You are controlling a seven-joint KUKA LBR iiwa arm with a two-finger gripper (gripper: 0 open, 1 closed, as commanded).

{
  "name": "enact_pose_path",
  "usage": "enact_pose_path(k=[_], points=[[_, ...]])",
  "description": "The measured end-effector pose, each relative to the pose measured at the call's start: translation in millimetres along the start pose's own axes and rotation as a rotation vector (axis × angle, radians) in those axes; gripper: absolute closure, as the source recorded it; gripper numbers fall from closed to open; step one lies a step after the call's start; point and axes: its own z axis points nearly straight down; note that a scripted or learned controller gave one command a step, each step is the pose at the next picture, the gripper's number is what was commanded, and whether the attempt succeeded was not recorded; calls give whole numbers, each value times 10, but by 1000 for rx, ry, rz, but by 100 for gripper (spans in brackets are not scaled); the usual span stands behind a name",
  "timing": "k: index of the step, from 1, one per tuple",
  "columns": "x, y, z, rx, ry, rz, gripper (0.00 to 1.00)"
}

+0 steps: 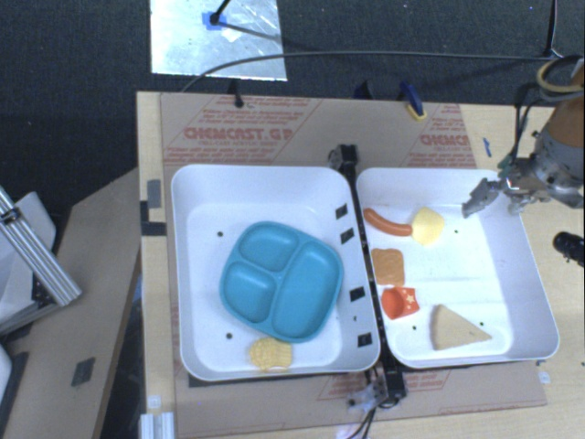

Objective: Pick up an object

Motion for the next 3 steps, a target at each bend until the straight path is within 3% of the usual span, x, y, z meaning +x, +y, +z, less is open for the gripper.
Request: enact_pose_path(k=[2,3], points=[[117,-24,870,2,1,-2,0],[119,-16,1129,1,0,-2,0]])
